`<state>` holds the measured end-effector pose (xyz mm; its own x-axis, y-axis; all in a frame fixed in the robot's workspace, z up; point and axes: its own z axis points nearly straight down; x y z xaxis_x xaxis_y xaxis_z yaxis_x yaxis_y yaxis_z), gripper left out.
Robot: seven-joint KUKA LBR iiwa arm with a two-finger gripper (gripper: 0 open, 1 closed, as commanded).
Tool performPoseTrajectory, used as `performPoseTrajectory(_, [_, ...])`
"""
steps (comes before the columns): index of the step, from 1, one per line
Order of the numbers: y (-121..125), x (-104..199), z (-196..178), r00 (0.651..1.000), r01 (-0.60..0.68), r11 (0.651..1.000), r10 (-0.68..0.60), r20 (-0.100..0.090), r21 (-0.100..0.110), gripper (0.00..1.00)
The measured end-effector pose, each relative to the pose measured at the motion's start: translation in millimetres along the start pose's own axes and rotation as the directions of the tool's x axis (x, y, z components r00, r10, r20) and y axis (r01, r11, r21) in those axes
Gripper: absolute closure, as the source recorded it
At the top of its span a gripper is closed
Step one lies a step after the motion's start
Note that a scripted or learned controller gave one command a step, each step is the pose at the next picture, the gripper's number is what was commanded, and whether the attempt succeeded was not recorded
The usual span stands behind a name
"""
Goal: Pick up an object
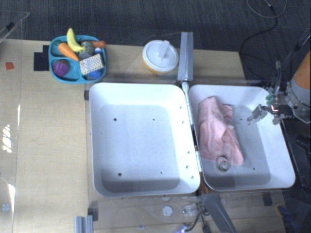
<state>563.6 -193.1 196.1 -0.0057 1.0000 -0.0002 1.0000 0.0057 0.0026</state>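
Nearest the camera, at the near end of the right-hand shallow white bin (272,176), a small round metal ring (223,165) rests on the bin floor, touching the near edge of a crumpled pink cloth (218,130). That cloth lies along the left side of the bin, stretching from near its far wall down to the ring.

Beside it, the left-hand shallow white bin (141,140) sits edge to edge with the right one. Beyond the bins, on the far part of the wooden bench (43,144), a white lidded cup with a yellow rim (160,56) stands just left of a grey metal post (185,57). Further left is a blue divided tray (77,59) holding toy food, among it a yellow banana (73,41) and an orange carrot (67,50).

At the right edge, the grey arm's two-finger gripper (265,111) hangs over the far right part of the right bin, well apart from the cloth. Whether its fingers are spread or closed cannot be told.
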Motion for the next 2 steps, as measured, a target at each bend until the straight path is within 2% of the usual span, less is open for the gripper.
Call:
performPoseTrajectory(1, [14,39,107,0.994,0.108,0.994,-0.108,0.003,-0.010,0.00])
performPoseTrajectory(2, [-9,-12,91,0.993,-0.121,0.993,0.121,0.001,-0.003,0.00])
